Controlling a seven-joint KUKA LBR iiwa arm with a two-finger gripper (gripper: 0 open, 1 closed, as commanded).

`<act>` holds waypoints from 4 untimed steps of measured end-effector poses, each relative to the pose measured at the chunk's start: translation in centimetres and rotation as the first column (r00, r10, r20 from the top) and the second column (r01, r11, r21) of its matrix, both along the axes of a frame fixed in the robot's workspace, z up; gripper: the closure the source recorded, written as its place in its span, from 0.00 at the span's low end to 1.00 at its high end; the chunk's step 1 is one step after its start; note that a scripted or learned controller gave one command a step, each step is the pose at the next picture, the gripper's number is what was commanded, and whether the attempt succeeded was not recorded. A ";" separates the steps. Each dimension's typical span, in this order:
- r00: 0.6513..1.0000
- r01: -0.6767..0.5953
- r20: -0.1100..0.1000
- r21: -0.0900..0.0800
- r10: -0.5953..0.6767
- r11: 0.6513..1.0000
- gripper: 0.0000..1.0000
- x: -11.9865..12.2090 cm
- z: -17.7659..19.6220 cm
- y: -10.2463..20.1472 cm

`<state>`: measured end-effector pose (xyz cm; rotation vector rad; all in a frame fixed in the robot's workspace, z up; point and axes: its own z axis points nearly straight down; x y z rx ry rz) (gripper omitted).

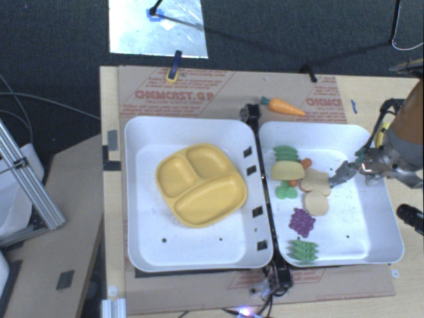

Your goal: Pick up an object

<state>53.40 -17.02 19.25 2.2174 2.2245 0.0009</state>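
Approach step: gripper (339,175) low, beige toy food piece (317,179) just ahead of its tip. Can't tell grip state. Next: close in and clamp.

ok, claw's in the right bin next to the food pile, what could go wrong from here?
1. The claw sits at the edge of a tight cluster: beige slices overlap, so it may grab two or none.
2. A push could scatter the purple grapes nearby.

two white bins (142,197), one yellow plate (201,184), one carrot (283,106)
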 end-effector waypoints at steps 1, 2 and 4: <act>1.000 0.007 -0.002 -0.001 -0.007 1.000 0.00 -4.1 -2.3 -3.1; 1.000 -0.004 -0.001 0.004 0.004 1.000 0.00 -4.7 -11.1 4.8; 1.000 -0.005 0.006 0.000 0.005 1.000 1.00 0.3 -4.9 8.5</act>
